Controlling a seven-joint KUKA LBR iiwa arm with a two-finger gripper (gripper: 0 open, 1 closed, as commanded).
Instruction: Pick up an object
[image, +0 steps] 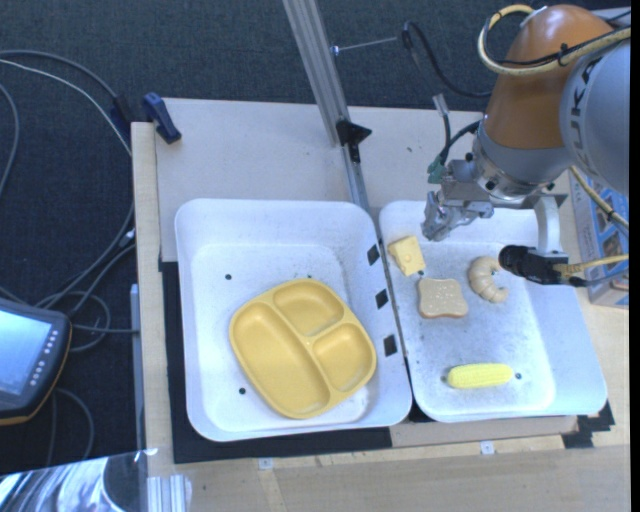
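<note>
Yellow cheese wedge (406, 255) lay in the right bin (560, 340), just below and left of the gripper (437, 226), which hovered over the bin's upper corner carrying nothing; whether its fingers were spread I could not tell. Beyond the wedge sat toast (441, 297), a croissant (487, 278) and corn (480, 376). It looked like the approach step; next, a short descent onto the wedge and a closing.

A yellow divided plate (303, 346) lies in the left white bin (200, 235) on the bench (250, 150). A blue clamp (161, 117) sits at the bench's far left corner, black cables (50, 110) trail beyond, and a metal pole (322, 70) rises between the bins.
</note>
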